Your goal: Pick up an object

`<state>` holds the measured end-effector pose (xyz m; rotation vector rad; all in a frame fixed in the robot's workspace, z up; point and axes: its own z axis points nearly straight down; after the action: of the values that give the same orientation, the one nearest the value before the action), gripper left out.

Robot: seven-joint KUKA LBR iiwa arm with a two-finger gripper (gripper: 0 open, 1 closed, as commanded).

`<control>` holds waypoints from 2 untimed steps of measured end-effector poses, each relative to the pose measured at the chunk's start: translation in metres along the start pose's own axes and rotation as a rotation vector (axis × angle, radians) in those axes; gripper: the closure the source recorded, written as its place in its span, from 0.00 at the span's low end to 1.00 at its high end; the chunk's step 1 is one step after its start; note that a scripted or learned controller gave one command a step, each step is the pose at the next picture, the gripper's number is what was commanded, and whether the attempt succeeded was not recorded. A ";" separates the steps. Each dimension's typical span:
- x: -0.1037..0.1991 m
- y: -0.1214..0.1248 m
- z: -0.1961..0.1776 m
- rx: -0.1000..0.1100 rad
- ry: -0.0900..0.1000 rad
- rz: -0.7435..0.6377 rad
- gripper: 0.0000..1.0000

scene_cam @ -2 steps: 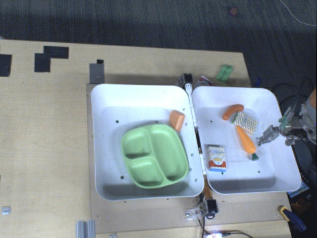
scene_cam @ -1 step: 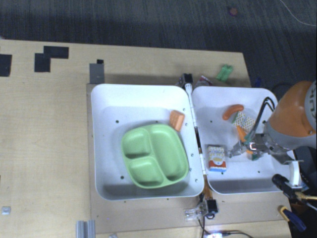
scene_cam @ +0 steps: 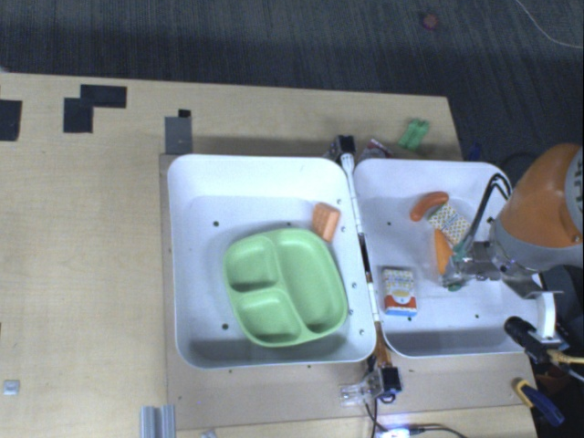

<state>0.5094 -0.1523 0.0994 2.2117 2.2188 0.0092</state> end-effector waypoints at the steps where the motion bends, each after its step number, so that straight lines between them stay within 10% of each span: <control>1: 0.000 0.000 0.000 0.000 0.000 0.000 0.00; 2: 0.001 0.001 -0.010 -0.003 0.000 -0.001 1.00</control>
<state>0.5105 -0.1517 0.1098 2.2096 2.2182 0.0125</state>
